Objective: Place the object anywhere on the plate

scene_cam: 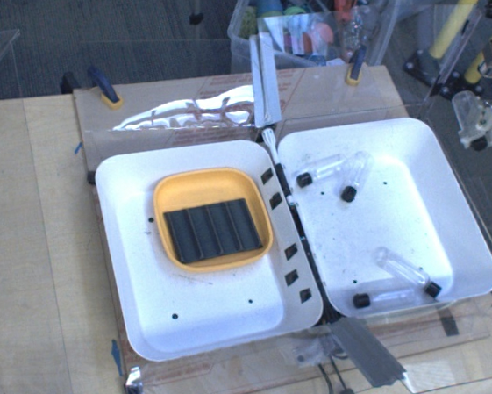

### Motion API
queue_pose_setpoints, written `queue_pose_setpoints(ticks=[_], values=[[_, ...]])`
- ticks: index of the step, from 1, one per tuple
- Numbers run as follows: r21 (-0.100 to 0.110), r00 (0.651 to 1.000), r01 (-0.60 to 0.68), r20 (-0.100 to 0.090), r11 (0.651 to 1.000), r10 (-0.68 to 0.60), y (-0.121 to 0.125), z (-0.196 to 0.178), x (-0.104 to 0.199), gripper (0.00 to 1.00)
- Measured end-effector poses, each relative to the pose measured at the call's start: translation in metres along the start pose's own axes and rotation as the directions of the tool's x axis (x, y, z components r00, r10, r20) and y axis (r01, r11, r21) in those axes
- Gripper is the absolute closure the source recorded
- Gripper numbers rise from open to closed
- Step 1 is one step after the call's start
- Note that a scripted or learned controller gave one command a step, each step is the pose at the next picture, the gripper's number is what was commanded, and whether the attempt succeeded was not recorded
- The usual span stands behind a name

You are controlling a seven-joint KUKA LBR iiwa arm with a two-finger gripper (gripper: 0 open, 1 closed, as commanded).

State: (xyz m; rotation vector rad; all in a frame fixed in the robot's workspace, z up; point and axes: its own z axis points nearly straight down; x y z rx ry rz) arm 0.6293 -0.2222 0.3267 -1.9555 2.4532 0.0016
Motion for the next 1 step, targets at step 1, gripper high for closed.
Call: queue_pose_setpoints(ticks=[1], values=[[0.005,0.966,0.258,0.000,0.966,-0.258,-0.0294,-0.0671,-0.0069,1.00]])
